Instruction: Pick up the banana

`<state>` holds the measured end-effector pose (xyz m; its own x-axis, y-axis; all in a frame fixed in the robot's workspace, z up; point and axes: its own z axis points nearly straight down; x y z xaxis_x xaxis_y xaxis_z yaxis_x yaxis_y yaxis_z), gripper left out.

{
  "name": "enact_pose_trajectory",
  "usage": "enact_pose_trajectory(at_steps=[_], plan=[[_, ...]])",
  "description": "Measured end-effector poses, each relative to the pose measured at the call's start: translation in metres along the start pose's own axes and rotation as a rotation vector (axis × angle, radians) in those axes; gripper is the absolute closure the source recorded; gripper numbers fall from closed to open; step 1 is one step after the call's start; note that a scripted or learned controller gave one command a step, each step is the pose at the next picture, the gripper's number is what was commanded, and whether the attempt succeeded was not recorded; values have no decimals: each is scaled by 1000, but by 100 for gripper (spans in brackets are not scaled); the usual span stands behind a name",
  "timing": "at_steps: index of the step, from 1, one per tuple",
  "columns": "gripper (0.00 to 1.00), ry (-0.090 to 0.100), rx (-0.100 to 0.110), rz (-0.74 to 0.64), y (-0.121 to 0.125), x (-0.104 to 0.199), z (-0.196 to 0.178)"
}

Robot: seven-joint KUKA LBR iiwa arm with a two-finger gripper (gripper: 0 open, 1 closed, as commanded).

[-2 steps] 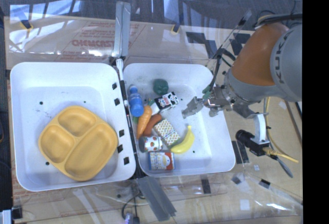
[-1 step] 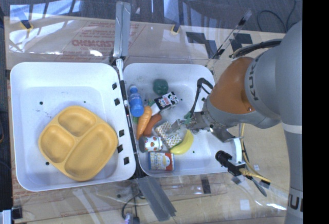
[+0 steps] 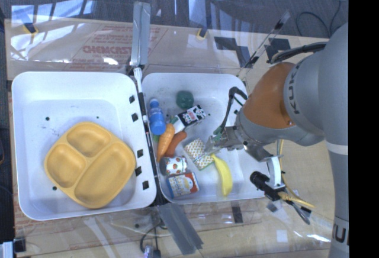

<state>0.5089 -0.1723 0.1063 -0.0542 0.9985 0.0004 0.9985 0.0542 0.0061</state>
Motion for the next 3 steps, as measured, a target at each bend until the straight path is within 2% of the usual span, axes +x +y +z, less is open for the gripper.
enact_pose_trajectory(at_steps=[1, 2, 3], plan=[[100, -4, -9, 188, -27, 13, 9], [100, 0, 8, 293, -27, 76, -122], [100, 0, 13, 283, 9, 50, -51]])
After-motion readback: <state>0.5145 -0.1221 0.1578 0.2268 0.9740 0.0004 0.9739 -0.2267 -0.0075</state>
